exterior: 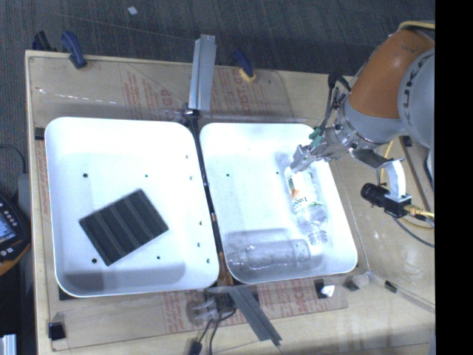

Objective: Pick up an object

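Observation:
In the right bin [244, 161] two clear plastic bottles lie on their sides. One with an orange-and-white label [305, 200] lies along the right wall. The other, bare and larger [270, 255], lies along the front wall. A black ridged rectangular pad [123, 225] rests flat in the left bin [96, 146]. My gripper [301, 158] hangs over the right bin's far right corner, just above the top end of the labelled bottle. I see nothing held between its fingers.
A metal bar [202, 72] stands at the back between the bins, with blue clamps [74, 50] on the bench's far edge. A black cable fitting [384, 197] sits right of the right bin. A dark device [9, 228] lies at the left edge.

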Robot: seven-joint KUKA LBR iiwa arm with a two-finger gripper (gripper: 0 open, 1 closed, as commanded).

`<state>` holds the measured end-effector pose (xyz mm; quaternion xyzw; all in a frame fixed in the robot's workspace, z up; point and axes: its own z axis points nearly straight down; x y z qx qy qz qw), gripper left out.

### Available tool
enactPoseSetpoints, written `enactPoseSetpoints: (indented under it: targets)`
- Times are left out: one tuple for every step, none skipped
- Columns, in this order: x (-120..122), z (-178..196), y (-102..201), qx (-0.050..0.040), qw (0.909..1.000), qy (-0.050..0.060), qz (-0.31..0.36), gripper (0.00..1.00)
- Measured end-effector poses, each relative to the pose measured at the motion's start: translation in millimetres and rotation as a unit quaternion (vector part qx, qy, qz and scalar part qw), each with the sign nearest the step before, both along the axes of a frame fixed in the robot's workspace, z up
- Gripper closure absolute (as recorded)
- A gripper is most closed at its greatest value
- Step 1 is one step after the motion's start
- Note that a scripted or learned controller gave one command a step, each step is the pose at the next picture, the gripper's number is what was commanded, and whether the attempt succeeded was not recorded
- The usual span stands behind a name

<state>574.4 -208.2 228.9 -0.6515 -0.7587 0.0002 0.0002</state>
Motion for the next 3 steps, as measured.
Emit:
enactPoseSetpoints:
  targets:
    - [14.4,-78.1,-0.1,0.0006,0.999,0.002,0.045,0.0]
    - [14.5,-77.8,-0.2,0.0005,0.999,0.001,0.045,0.0]
    - [14.5,-77.7,-0.2,0.0005,0.999,0.001,0.045,0.0]
